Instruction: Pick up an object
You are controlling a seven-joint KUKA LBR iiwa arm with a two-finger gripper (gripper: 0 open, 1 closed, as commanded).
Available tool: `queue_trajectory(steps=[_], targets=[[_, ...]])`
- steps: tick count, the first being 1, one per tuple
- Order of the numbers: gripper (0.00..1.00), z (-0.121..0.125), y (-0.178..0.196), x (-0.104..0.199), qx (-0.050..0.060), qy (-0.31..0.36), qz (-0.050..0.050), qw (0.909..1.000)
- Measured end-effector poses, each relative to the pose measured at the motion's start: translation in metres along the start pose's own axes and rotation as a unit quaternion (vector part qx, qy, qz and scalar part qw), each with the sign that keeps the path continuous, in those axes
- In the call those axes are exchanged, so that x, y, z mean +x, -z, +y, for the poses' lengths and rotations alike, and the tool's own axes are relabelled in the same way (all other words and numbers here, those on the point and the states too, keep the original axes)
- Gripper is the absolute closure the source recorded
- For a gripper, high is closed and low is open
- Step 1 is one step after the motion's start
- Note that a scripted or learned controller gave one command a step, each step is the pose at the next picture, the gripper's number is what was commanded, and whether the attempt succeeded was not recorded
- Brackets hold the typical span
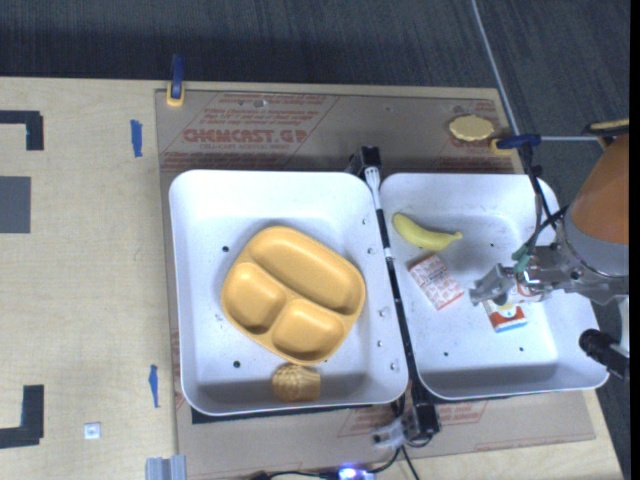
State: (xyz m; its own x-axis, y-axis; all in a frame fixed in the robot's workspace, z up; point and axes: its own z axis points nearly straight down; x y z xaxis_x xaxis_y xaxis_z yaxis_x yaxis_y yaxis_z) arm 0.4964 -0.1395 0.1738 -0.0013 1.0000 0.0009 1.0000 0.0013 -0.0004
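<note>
In the right bin [560,363], at roughly 3 o'clock of its floor, the pincer [495,290] sits low over the white base, arm [600,228] coming in from the 3 o'clock edge w/ the orange band up near the frame border. Can't tell the pincer state: too small and blurred to read, and nothing is clearly seen gripped.

Right bin contents:
- banana [425,232] at 11 o'clock, lying flat, stem end pointing to 3 o'clock.
- red/white packet [435,278] just below the banana, near the bin centre, tilted; close to the pincer on its 9 o'clock side but apart from it.
- small red/white/blue carton [506,316] at 5 o'clock of the pincer, just beside or touching it; can't tell which.

Left bin [200,208]:
- yellow divided tray [290,293], 3 compartments, rotated, taking up most of the floor.
- tan round object [296,380] at 6 o'clock, touching the tray's lower edge and up against the bin's near wall.

Outside the bins, on the surface [80,268]: flat tan disc [471,128] at 12 o'clock of the right bin, on the brown board [300,128] under both bins. Blue tape marks at 9 o'clock side of the left bin.
</note>
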Motion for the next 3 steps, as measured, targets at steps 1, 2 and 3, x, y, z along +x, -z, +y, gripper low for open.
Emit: queue_trajectory(steps=[1, 2, 3], targets=[[1.00, -0.016, 0.011, 0.095, 0.000, 0.000, 0.000, 1.0000], [1.00, 0.040, 0.011, 0.158, 0.000, 0.000, 0.000, 1.0000], [1.00, -0.012, 0.035, 0.142, 0.001, -0.001, 0.000, 1.0000]])
